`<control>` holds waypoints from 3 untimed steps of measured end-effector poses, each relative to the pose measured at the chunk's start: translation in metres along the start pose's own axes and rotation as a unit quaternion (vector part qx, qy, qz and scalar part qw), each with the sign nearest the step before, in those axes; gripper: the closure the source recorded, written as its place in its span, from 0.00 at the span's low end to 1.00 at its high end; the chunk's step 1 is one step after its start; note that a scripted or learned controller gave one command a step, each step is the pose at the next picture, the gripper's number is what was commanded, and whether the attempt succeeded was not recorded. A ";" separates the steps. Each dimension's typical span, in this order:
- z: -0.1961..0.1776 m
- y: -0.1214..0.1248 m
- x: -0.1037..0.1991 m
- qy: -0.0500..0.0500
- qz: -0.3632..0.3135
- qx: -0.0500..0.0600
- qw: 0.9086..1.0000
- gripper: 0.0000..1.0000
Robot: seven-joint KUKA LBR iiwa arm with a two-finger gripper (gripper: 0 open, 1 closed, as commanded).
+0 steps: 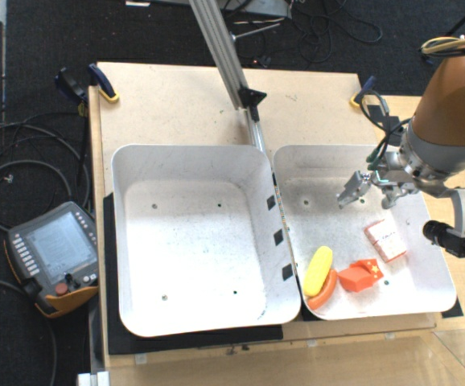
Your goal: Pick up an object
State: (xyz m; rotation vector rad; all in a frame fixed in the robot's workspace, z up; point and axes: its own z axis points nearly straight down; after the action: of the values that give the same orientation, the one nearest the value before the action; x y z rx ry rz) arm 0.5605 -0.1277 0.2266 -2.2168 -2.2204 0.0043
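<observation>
In the right bin (329,167) lie a yellow banana-shaped piece (318,268) resting against an orange-red piece (323,296), a red block (360,276) and a small white and pink box (385,241), all near the front. My gripper (372,195) hangs above the bin's middle right, up and slightly left of the box. Its fingers (350,192) are spread open with nothing between them.
The left bin (136,167) sits beside the right one, their walls meeting at the centre. A slanted metal pole (220,47) reaches down to the bins' back edge. A teach pendant (54,252) lies off the bench at the left.
</observation>
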 end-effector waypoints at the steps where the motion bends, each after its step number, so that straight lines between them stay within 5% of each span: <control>1: -0.002 0.001 0.000 0.000 0.001 -0.002 1.000 0.00; 3: 0.087 -0.005 0.000 0.000 0.001 0.000 1.000 0.00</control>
State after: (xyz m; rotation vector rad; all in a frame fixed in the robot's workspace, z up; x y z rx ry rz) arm 0.5548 -0.1277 0.1401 -2.2197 -2.2167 0.0054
